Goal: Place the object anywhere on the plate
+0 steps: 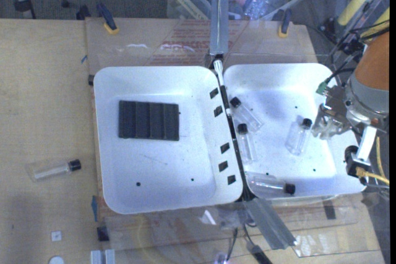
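Black plate [149, 120] lies in left bin [111, 182] (four vials right).

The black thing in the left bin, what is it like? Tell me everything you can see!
The black plate is a flat, dark rectangle with a matte look, split by thin lines into about four upright strips side by side. It lies flat on the floor of the left bin, in the upper left part, slightly turned. Nothing rests on it and nothing touches it but the bin floor.

Clear plastic vials [297, 136] lie in glossy white bins [154, 195]; ribbed matt-black plate [149, 120].
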Controlling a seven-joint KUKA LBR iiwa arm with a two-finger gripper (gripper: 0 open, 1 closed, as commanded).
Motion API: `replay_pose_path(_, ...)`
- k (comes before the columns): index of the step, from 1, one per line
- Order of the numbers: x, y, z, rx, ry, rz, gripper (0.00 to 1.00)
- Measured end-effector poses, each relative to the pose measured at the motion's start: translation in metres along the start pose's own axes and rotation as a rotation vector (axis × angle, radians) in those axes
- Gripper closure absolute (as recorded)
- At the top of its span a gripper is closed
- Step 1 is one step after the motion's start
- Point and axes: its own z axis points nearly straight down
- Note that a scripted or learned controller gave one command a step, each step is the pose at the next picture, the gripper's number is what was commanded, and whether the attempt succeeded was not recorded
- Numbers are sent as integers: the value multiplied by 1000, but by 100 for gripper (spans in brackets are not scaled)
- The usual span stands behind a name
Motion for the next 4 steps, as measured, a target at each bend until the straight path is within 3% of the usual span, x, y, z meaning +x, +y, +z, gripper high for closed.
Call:
replay_pose_path(1, 147, -120, -21, 4, 0, 133, 100)
replay_pose_path(2, 231, -167, -89, -1, 1, 512, 100)
replay_pose_path(3, 282, -201, -227, -4, 6, 873, 100)
replay_pose_path(4, 297, -209, -88, -2, 2, 809, 100)
